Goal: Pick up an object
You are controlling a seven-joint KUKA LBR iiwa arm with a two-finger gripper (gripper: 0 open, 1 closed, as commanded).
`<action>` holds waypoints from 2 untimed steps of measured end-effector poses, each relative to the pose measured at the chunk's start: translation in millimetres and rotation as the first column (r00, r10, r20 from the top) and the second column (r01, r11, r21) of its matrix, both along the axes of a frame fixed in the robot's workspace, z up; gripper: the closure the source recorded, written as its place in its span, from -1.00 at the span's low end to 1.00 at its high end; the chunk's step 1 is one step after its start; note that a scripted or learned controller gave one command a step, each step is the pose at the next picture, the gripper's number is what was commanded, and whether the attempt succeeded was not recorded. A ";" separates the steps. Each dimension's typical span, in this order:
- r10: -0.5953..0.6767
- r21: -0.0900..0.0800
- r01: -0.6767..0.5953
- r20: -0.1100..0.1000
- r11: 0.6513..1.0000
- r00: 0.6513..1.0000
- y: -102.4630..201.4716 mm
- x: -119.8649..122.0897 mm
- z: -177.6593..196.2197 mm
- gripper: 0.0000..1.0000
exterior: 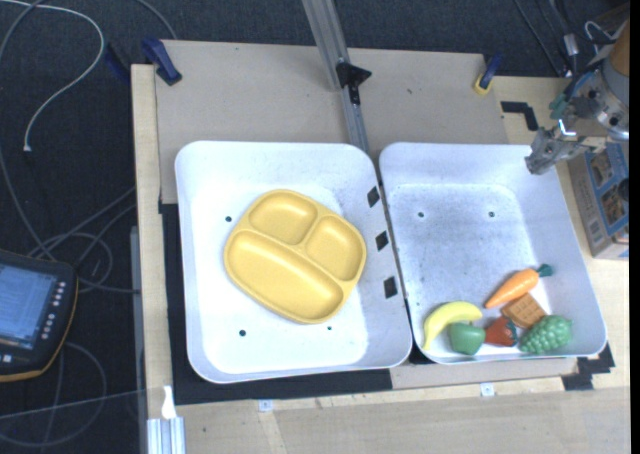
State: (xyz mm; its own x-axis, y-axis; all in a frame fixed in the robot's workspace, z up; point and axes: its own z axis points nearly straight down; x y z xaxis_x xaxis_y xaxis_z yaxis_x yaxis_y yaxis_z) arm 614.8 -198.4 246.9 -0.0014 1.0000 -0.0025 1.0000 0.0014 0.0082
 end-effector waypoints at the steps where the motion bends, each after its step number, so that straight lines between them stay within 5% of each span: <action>1: 0.005 0.006 -0.005 -0.010 1.000 1.000 55.5 -5.7 -8.0 1.00; 2: 0.007 0.005 -0.007 -0.006 1.000 1.000 114.9 4.1 -1.7 1.00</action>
State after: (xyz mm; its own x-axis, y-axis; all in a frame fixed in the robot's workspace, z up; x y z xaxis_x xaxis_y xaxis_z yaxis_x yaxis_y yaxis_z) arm 618.9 -83.6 245.3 -0.0081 1.0000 0.0023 1.0000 0.0081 0.0021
